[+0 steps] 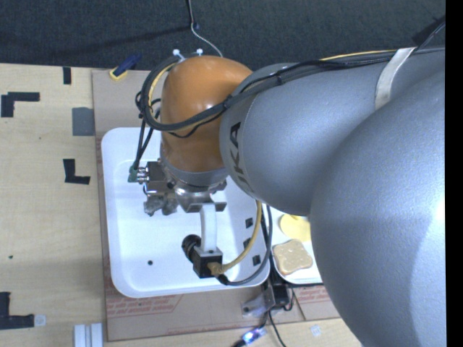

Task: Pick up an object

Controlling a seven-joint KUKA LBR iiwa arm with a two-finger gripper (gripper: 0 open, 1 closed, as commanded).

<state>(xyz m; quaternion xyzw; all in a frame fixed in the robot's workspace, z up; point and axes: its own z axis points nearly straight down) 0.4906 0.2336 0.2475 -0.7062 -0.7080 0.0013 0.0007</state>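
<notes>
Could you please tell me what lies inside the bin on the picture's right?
A tan, toast-like piece and a pale yellow disc lie in the bin. The arm covers the rest of it.

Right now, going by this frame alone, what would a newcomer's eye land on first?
The huge grey arm swings in from the right and covers much of the view, its orange band glowing above the gripper, which is over the left bin. Just right of that bin, a slice of toast and a yellow piece peek out from under the arm.
</notes>
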